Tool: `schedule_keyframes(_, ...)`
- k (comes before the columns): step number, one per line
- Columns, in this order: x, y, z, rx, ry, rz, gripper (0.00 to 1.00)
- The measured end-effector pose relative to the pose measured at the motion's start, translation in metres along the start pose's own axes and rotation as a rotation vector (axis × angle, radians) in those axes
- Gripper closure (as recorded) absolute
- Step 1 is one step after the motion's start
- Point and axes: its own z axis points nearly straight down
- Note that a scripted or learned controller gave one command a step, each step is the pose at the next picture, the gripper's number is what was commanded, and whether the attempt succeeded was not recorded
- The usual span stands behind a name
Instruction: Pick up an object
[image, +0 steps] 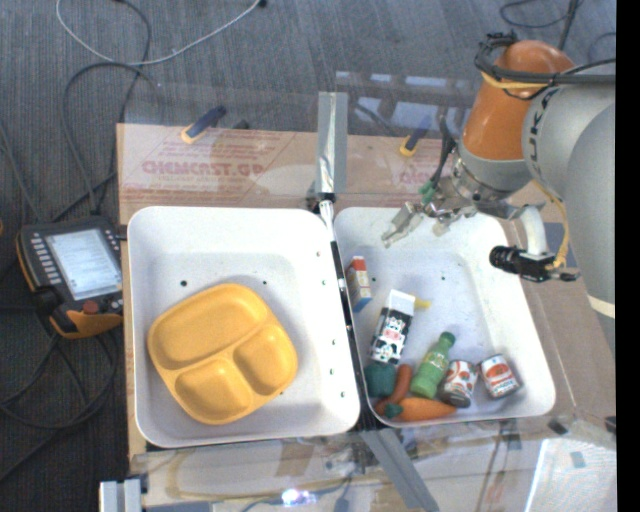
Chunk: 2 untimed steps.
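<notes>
Pincer (418, 217) hangs over the far edge of the right bin (520, 305), fingers spread and released, nothing between them. Below it toward the near wall lie the milk carton (393, 329), long axis roughly upright in the camera view, the green bottle (434, 364), the carrot (428, 409) and two cans (480, 378). The carton looks nearest.

A divided tray (222, 352) lay in the left bin (160, 235). In the right bin (500, 300), a carton (393, 326) sat centre, a bottle (433, 364), carrots (420, 405) and two cans (480, 378) along the lower edge. The gripper (420, 218) hung at its upper edge.
</notes>
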Motion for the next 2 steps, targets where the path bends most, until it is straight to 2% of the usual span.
schedule_keyframes(1, -0.032, -0.053, 0.079, 0.001, 0.003, -0.088, 0.0)
schedule_keyframes(2, 0.001, -0.107, 0.09, -0.016, -0.007, -0.113, 0.0)
